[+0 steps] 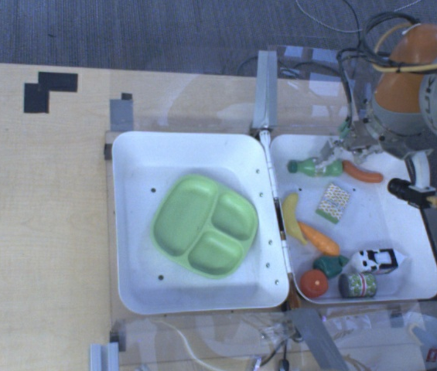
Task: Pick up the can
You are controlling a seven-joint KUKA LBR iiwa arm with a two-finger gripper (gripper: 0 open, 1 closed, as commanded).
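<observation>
Right bin (pixel 427 277) — can (pixel 357 285) front, well apart from gripper (pixel 340 151); gripper state unclear.

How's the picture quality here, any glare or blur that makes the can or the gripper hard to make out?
Camera view: lighting is soft and even, with only faint shadows under the green tray. The white bins look bright but not blown out. The can is small and slightly soft, its label unreadable. The gripper is a blurry, cluttered patch above the green bottle, so its state cannot be judged.
</observation>
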